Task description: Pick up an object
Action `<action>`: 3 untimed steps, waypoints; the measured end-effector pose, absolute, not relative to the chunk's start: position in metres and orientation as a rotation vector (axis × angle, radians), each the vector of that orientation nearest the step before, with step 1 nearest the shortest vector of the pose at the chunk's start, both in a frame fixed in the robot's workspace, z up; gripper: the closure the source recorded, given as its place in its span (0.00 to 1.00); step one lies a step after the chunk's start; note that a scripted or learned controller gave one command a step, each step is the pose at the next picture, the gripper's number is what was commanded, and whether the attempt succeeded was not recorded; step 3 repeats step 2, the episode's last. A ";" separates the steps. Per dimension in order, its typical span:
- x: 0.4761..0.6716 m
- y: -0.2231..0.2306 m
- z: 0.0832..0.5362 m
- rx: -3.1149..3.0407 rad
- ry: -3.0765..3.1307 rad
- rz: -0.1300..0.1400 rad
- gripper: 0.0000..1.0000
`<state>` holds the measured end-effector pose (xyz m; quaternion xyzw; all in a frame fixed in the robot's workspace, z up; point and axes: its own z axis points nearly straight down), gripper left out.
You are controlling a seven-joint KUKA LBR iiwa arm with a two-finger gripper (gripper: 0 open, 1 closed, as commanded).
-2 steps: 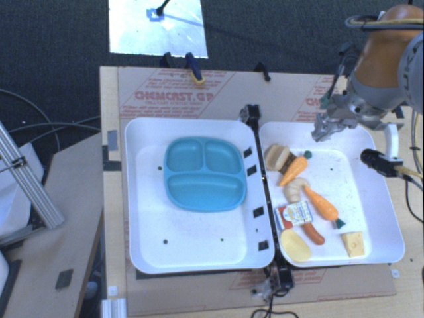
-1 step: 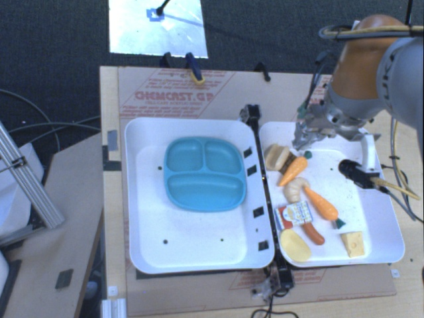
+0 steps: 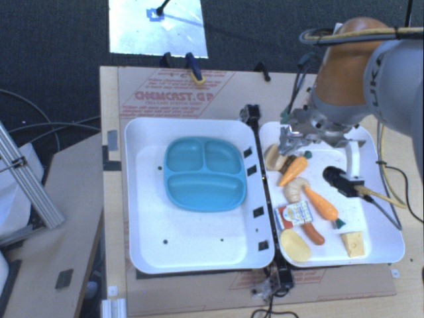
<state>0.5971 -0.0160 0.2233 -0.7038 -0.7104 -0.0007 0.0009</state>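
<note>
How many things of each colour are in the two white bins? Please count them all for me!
Blue: 1, the plate
Orange: 2, upper carrot and lower carrot
Yellow: 2, cheese wedge and oval piece
Red: 1, sausage
Red and white: 1, packet
Beige: 2, upper piece and lower piece
Total: 9

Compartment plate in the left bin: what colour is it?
Plain light blue; the three-compartment plastic plate shows best in the camera view, inside the white left bin.
</note>
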 end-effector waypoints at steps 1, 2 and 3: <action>0.572 0.044 0.225 -2.207 -2.231 -0.001 1.00; 0.558 0.092 0.230 -2.209 -2.231 -0.002 1.00; 0.558 0.092 0.230 -2.209 -2.231 -0.002 1.00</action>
